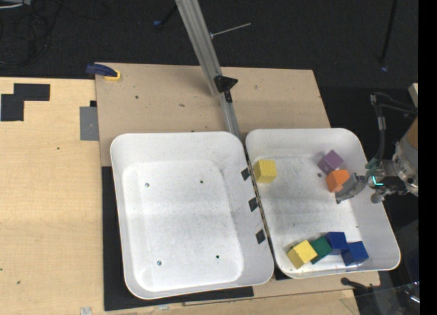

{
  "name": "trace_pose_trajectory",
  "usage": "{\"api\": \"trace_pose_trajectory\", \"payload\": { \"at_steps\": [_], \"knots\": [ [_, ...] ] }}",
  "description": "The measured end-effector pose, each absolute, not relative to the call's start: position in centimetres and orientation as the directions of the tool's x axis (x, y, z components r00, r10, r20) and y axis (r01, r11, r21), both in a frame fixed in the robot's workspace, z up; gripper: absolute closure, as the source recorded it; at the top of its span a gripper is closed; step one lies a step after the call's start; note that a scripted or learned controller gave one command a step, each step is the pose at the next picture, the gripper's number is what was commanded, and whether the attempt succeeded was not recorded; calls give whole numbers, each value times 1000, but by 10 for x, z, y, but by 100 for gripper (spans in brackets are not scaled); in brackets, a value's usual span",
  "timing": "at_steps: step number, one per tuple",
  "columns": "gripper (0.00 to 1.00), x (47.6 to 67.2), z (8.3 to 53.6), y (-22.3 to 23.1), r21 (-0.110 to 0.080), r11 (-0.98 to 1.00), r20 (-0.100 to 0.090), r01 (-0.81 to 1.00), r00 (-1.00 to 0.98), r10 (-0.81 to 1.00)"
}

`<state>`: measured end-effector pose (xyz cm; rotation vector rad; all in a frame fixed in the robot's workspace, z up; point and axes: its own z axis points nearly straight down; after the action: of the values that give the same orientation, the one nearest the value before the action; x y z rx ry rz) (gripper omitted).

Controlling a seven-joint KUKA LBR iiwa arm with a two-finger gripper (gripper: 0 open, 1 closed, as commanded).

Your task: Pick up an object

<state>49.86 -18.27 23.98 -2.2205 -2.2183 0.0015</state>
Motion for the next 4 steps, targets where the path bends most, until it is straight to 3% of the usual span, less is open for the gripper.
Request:
{"api": "trace_pose_trajectory", "payload": {
  "at_steps": [1, 3, 4],
  "knots": [
    [0, 498, 176, -186, -10, -1, 3, 1000, 1, 1000],
    [0, 491, 91, -179, -2, -3, 2, 1000, 3, 1000],
    [100, 490, 101, -180, -3, -10, 3, 1000, 10, 1000]
  ]
}}
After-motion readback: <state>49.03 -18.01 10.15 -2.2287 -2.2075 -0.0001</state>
